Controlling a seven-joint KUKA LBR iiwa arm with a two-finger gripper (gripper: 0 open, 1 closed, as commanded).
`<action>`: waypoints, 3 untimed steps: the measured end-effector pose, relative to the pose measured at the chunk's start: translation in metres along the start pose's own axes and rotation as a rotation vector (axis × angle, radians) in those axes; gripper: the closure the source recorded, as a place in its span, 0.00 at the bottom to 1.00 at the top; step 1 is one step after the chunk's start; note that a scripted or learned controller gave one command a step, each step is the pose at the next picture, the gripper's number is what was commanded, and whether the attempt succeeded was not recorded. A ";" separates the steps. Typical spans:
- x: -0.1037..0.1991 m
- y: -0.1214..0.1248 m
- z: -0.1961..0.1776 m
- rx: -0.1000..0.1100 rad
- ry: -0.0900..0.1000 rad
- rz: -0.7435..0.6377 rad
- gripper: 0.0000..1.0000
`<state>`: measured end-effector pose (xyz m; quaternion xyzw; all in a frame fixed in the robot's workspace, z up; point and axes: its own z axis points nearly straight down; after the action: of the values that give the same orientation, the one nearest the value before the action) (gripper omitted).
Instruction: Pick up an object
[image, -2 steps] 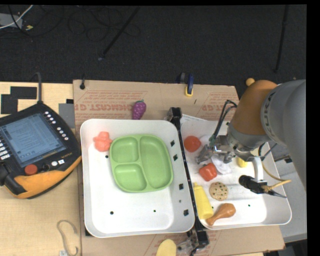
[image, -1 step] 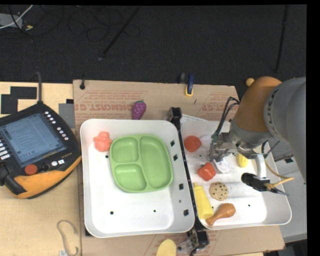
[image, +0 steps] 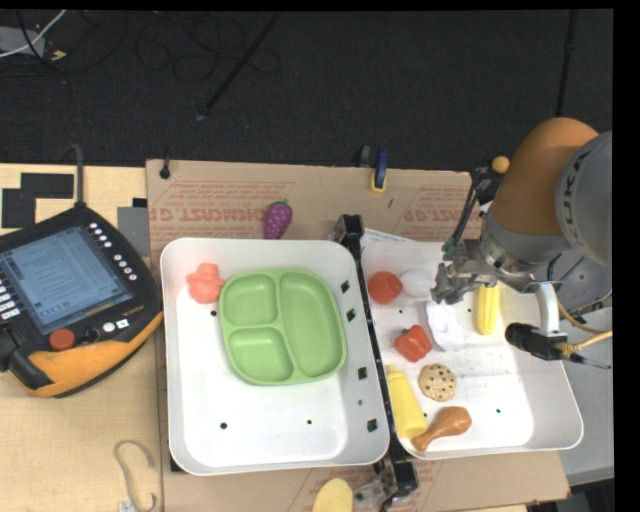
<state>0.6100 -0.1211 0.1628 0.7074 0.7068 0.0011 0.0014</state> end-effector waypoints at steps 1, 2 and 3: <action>0.000 0.001 -0.063 0.001 0.000 0.000 1.00; -0.001 0.001 -0.064 0.004 0.001 0.000 1.00; 0.052 0.004 -0.073 0.004 0.002 -0.004 1.00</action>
<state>0.6134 -0.0691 0.2362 0.7059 0.7083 0.0005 -0.0007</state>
